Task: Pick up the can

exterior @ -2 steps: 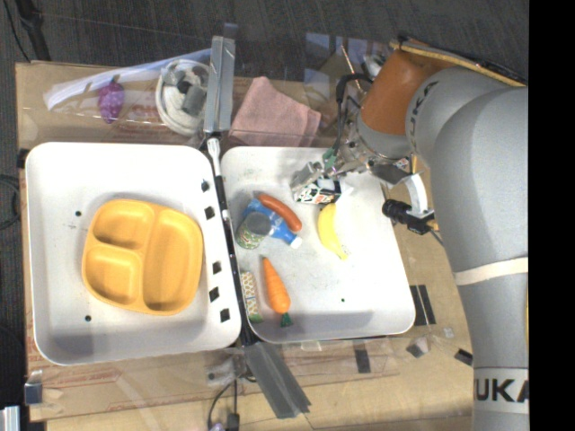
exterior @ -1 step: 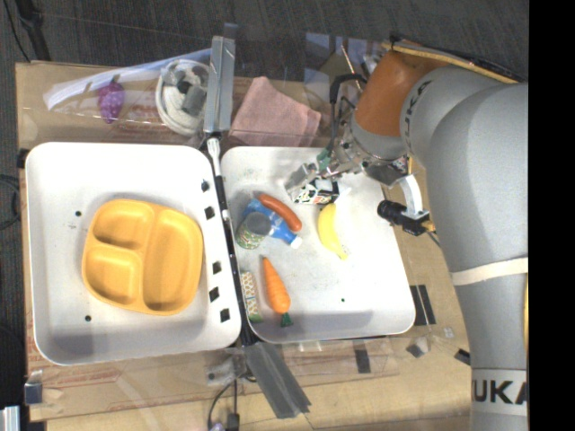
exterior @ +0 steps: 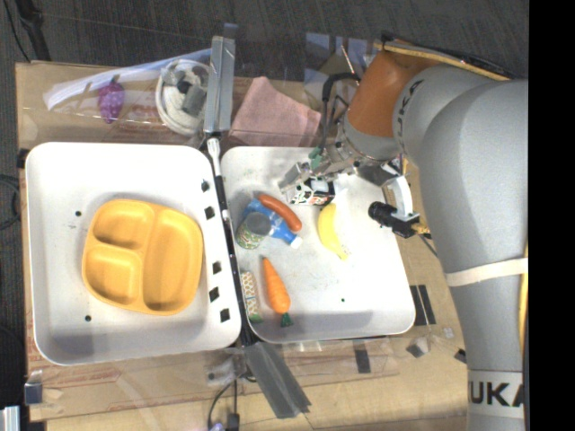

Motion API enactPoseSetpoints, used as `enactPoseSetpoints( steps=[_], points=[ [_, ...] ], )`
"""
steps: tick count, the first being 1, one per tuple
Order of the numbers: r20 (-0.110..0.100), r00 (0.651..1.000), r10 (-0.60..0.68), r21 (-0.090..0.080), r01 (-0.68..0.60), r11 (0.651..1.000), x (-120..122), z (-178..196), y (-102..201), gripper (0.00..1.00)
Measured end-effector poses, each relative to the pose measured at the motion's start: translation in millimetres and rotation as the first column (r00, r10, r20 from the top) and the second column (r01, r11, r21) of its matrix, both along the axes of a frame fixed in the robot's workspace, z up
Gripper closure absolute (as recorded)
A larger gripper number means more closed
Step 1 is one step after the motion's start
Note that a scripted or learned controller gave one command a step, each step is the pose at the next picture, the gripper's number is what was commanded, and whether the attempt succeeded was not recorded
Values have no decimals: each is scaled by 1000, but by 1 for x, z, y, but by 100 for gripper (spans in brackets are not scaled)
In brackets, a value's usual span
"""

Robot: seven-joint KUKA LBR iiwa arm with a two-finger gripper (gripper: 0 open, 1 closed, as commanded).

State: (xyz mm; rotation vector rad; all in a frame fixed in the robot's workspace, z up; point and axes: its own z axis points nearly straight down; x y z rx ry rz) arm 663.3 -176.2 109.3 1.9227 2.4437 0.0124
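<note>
Can in right bin, carrot before it, banana right.

Arm: cut off by the lower edge; maker's lettering on its base only partly legible.
Gripper: small and cluttered at the right bin's top; finger state could not be told.
Can: lay on its side, partly covered by a red sausage-shaped item; label unreadable.
Packet: lodged at the bin's left wall; print too small to read.
Clear bag: contents blurred, a purple object unidentifiable.
</note>
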Motion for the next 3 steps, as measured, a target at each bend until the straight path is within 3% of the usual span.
enactPoseSetpoints(
  steps=[1,2,3],
  points=[
    [0,995,-100,4,100,995,-1,0,13,0],
    [-1,994,-106,12,106,994,3,-1,-31,0],
    [-4,999,-47,7,47,999,3,-1,-32,0]
  ],
)
